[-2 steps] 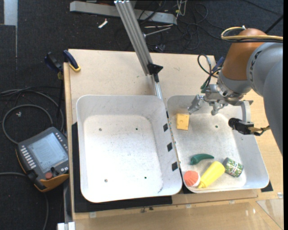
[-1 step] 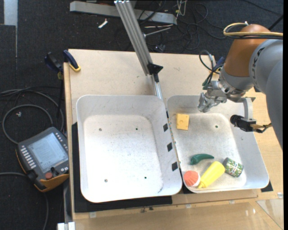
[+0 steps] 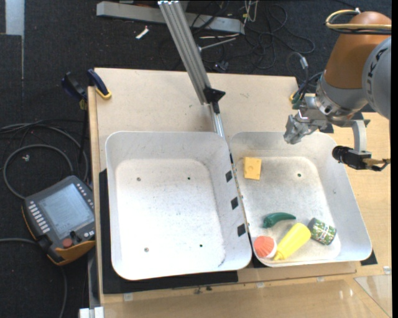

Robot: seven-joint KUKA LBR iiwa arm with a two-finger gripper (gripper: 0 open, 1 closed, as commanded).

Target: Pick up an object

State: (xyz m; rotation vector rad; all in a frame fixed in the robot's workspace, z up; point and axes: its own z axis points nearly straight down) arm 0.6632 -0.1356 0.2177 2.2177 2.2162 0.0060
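Two white bins share the surface (image 3: 155,105), the hand (image 3: 293,135) hovers over the right bin's (image 3: 348,205) far rim, grip unreadable, so it should drop squarely onto the yellow block (image 3: 252,168).

The arm (image 3: 360,62) is a thick, rounded body, grey on its outer shell with a broad orange band (image 3: 348,59) wrapped above the wrist. A thin pale cable (image 3: 348,13) loops over the top of the orange part. Below the band sits a grey metal wrist collar with small dark fittings and short wires. The gripper (image 3: 295,131) at the end is small, silvery grey and blocky, with dull metal surfaces.
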